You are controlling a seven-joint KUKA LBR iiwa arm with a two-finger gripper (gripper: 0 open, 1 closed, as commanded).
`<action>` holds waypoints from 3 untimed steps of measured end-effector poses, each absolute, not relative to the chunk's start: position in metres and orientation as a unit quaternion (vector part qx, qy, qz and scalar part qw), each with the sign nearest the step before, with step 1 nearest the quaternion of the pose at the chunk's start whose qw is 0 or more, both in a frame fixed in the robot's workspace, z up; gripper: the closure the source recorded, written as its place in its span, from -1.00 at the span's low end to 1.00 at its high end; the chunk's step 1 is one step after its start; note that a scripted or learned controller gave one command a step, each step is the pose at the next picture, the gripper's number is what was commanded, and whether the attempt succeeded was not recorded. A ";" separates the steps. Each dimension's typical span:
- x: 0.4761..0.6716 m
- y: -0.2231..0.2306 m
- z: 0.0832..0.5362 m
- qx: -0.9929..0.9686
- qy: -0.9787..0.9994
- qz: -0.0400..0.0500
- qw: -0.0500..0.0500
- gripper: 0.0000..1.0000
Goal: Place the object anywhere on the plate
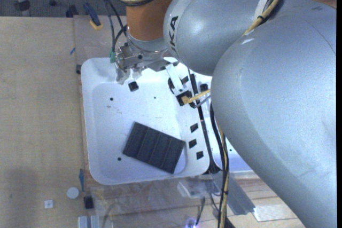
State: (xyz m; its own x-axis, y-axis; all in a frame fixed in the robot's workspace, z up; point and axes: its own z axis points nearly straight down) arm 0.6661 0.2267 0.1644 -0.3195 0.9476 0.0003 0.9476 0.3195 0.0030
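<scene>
The arm (230, 45) is reaching in over the far left corner of the left bin (88, 115), with its wrist head (131, 59) hanging just above the bin's rim. Whether the jaws are released, clenched or grasping anything cannot be told; a small dark block (133, 85) is showing just under the head, and it could be a jaw tip or a small carried thing.

I am reading this as the carrying or approach step, not yet the release. The one large loose thing is a dark ribbed slab (154, 147), lying flat and askew on the bin floor near the front edge, well apart from the head. It is likely serving as the plate. If so, the next move is calling for travel toward the front of the bin, stopping above the slab's middle, then lowering before letting go, since the slab's ribs and slanted edges are leaving little margin near its borders.

Besides the slab, the left bin is holding a few tiny dark specks (111, 99) on its white floor. The right bin (235, 160) is sitting mostly behind the arm, so its contents are hidden. Both bins are resting on the tan desk (37, 115).
</scene>
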 end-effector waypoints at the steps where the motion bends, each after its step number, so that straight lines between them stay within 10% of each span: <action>1: 0.667 0.219 0.218 0.509 0.861 0.001 0.001 1.00; 3: 0.667 0.214 0.236 0.576 0.818 0.002 0.001 1.00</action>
State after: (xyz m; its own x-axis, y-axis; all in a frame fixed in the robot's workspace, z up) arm 0.6674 0.2144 0.2355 -0.3372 0.9414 0.0003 0.9414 0.3372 0.0035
